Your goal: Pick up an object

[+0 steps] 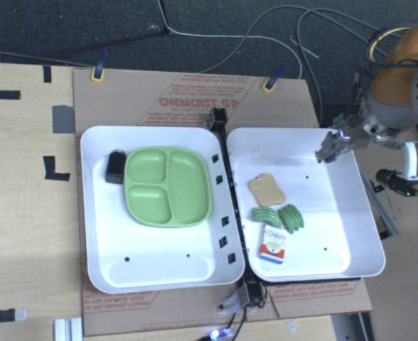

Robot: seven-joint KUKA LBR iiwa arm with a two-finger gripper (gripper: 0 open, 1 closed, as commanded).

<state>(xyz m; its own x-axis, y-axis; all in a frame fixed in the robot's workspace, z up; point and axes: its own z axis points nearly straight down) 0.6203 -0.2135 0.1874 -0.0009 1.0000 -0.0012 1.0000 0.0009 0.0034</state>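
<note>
Right bin (351, 212) is the landmark. Tool (329, 150) sits at the bin's far right corner, over the rim, well apart from everything inside; nothing is between its fingers. Too small and dark to tell whether it is spread or pressed together, so I cannot tell.

Candidate things all lie in the left half of the right bin, clustered: a tan cracker-like piece (266, 188) nearest the bin's far side, green pea pods (280, 217) just beside and nearer the camera, and a small red-and-white carton (273, 246) nearest the bin's near rim, touching or almost touching the pods.

Judgement on handling: all look light, probably toy food. The tan piece looks flat and stiff, lies low on the bin floor, so hard to get fingers under; pinch across its narrow width. The pods look rubbery and curved, may squirm or slip; take one across the middle. The carton looks boxy and stiff with flat sides, likely the easiest grip: close across its short sides. It may crush if it is thin card.

In the bin to the left of the right bin: a green divided plate (168, 187) and a small black block (115, 167) beside it. Both bins rest on the surface (24, 190).
</note>
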